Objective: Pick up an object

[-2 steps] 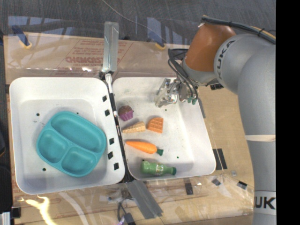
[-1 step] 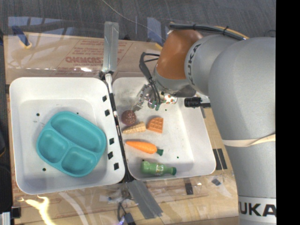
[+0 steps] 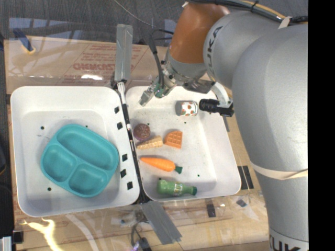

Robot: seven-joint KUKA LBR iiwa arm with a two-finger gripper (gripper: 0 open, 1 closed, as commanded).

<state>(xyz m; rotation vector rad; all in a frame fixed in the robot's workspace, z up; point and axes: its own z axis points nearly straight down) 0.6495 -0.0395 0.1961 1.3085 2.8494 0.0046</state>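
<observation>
From the camera view, you are at the approach step: the claw (image 3: 148,95) hangs over the far left corner of the right bin (image 3: 226,163), tilted toward the divider. Nothing sits between its tips, and you cannot tell how wide it stands.

Your candidates all lie nearer the camera: a small can (image 3: 186,108) just beside the wrist, a dark round piece (image 3: 141,132), a wafer wedge (image 3: 149,143), a waffle (image 3: 174,139), a carrot (image 3: 159,164) and a green bottle (image 3: 177,188). Next you must pick one, centre over it and descend.

The left bin (image 3: 31,192) holds a teal divided plate (image 3: 79,160). The counter (image 3: 78,54) behind carries cardboard under clear sheeting.
</observation>
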